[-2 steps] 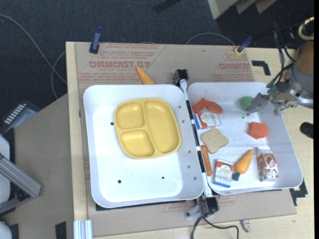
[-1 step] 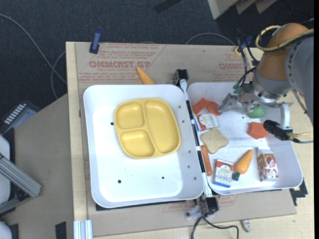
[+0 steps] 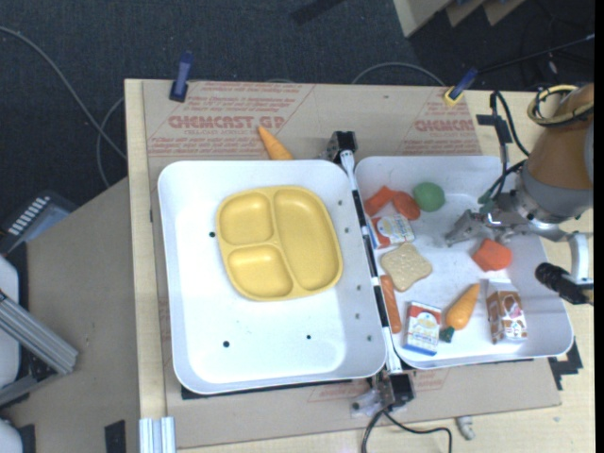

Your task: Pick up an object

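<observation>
Orange block [image 3: 492,254] just below claw [image 3: 469,226].

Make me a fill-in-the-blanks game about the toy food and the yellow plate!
1. The yellow plate lies in the ____ bin.
2. The yellow plate has ____ compartments.
3. The ball in the right bin is coloured ____.
4. The toast slice lies in the ____ bin.

Missing words: left; three; green; right
</observation>
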`<state>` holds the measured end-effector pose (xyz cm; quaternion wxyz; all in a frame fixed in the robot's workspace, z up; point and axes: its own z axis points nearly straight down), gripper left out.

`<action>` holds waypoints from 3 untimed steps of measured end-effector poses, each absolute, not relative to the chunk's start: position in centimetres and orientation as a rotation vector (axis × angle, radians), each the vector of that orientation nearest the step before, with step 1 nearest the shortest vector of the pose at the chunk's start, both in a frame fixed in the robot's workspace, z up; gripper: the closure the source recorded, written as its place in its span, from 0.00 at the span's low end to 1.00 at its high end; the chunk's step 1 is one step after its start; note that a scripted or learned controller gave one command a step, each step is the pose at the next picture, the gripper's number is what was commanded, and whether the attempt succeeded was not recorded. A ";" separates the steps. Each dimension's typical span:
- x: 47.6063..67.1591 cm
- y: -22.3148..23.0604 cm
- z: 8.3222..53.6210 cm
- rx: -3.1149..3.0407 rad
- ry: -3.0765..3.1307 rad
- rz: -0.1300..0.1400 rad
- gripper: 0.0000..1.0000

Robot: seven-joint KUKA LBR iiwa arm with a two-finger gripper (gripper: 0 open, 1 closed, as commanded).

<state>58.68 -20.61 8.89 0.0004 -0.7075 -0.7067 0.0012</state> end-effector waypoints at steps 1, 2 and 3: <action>55.6 -20.9 8.5 -2.221 -2.220 0.001 0.00; 55.6 -20.9 9.5 -2.223 -2.221 -0.001 1.00; 62.7 -15.1 8.5 -2.220 -2.224 -0.003 1.00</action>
